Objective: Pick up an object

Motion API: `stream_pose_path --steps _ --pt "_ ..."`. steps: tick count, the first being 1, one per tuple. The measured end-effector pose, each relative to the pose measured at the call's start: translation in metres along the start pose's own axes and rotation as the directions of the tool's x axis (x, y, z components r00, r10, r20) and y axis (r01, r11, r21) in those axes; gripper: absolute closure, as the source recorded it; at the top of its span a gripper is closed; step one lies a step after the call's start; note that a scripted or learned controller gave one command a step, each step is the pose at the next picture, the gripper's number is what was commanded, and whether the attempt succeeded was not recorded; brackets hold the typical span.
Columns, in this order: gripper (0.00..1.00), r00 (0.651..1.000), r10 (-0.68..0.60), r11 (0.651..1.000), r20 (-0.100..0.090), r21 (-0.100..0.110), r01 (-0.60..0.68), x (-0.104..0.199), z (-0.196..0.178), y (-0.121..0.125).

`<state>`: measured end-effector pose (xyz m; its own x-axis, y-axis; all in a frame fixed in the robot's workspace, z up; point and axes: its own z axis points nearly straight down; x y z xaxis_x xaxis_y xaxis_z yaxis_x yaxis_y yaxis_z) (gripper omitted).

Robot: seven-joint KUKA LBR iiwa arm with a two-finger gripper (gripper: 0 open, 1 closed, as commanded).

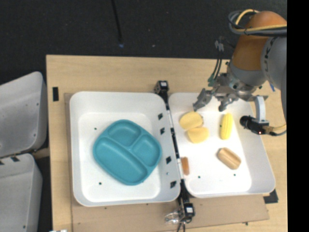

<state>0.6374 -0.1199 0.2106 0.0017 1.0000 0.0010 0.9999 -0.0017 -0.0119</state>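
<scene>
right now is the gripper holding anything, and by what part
Nothing is held. The gripper hangs open above the right bin, fingers spread, with no object between them.

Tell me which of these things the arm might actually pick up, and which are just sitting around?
Candidates to pick, all in the right bin, near the gripper:
- corn cob
- two yellow pieces and
- brown bread roll
- small orange piece by the divider

Probably just lying about:
- blue divided plate in the left bin
</scene>
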Motion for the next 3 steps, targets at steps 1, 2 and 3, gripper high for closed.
stream_pose_path --steps 1,2,3 --pt "0.0 1.0 -0.003 1.0 0.002 -0.013 0.003 0.0 -0.008 0.003" --pt "0.0 1.0 -0.005 1.0 0.002 -0.009 0.005 0.003 0.045 0.012" --pt "0.0 1.0 -0.007 1.0 0.003 -0.01 0.007 0.006 0.105 0.018"
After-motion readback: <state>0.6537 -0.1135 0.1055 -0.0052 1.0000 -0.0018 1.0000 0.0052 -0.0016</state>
